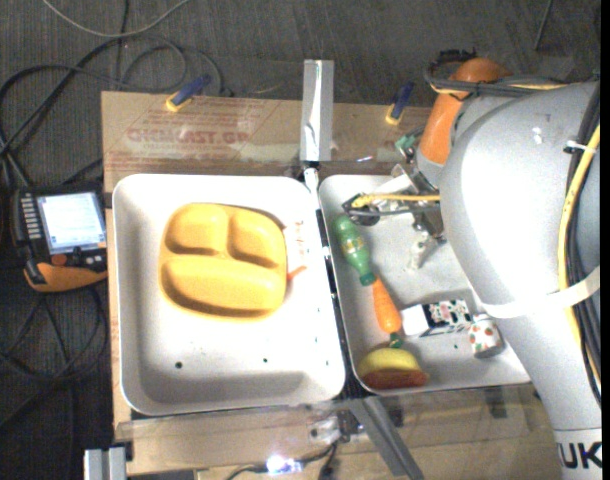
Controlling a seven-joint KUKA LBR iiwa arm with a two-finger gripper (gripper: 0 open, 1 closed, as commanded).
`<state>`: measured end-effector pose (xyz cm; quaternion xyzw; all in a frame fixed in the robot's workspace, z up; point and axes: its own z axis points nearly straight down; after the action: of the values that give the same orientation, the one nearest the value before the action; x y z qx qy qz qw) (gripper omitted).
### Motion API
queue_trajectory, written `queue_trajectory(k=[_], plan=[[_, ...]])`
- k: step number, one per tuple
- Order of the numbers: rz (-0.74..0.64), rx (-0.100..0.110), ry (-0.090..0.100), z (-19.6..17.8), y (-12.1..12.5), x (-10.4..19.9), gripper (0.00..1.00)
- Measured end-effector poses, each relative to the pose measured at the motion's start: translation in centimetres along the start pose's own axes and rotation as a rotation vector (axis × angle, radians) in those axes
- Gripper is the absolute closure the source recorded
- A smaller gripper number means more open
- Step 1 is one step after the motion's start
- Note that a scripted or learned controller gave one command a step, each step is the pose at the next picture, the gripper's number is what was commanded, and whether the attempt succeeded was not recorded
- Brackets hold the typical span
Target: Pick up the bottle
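We see the bottle [354,251], green and glossy with a paler upper end, lying slanted by the left wall of the right bin [505,373]. A carrot [386,309] lies just below it. The gripper [417,243] hangs nearby to its right; we cannot tell how far open it is.

Just one camera, fixed up high over the bench [215,133], looking down at a slant. Left bin [155,368] and right bin [440,268] both in frame, mid-range, not super close. Strip of floor [235,18] along the far side. Arm [515,198] in from the right, huge, way nearer the lens.
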<state>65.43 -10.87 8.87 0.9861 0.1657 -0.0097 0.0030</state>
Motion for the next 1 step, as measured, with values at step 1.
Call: queue_trajectory(k=[1], plan=[[-0.009, -0.008, 0.011, -0.99, -0.10, 0.39, 1.00]])
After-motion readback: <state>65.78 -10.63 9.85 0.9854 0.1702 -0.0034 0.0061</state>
